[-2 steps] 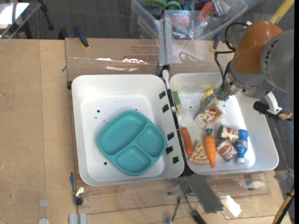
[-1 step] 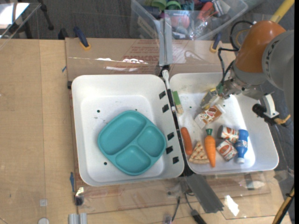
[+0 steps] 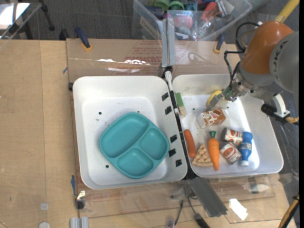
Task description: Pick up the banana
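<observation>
The grey arm [image 3: 285,61] reaches in from the right side of the camera view, bent downward at the wrist. Its orange band [image 3: 266,46] sits just above the wrist, facing up toward the camera. The gripper [image 3: 230,94] hangs low at the arm's leftmost end, pointing down and to the left (its tip is small and dark here).

A teal plate [image 3: 134,145] with three parts sits in the left bin [image 3: 83,127]. In the right bin [image 3: 273,160], a carrot [image 3: 213,151] lies beside a pizza slice [image 3: 203,157] and a hot dog [image 3: 190,142]. Two small cans [image 3: 231,144] and a blue bottle [image 3: 245,148] lie at the lower right. A clear box of toys [image 3: 190,6] stands at the top, on the wooden counter [image 3: 33,127].
</observation>
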### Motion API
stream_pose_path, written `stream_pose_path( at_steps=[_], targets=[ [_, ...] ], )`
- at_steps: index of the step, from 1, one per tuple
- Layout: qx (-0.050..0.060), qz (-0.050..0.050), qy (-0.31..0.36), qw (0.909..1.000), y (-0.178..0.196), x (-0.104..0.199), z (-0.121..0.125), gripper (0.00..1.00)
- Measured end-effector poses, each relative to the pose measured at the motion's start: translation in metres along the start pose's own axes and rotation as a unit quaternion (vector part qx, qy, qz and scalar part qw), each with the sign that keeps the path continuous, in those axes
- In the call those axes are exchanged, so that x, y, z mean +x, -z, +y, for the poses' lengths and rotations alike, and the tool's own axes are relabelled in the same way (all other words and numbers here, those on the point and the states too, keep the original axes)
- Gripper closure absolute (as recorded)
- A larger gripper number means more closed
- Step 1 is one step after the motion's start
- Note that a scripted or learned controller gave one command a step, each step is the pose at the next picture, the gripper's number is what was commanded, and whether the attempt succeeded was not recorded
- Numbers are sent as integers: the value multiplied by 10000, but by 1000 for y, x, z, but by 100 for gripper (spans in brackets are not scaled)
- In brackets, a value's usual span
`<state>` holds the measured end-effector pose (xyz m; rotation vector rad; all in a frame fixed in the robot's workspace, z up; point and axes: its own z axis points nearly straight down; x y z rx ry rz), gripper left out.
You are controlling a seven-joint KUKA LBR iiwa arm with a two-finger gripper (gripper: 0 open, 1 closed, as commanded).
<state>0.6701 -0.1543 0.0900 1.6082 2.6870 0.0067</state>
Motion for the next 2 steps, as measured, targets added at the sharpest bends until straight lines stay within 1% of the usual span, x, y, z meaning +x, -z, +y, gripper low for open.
stream_pose_path(
  at_steps=[1, 2],
  targets=[
    [1, -13, -11, 10000, 10, -1, 0, 100],
    [20, 18, 690, 9976, 116, 59, 31, 100]
  ],
)
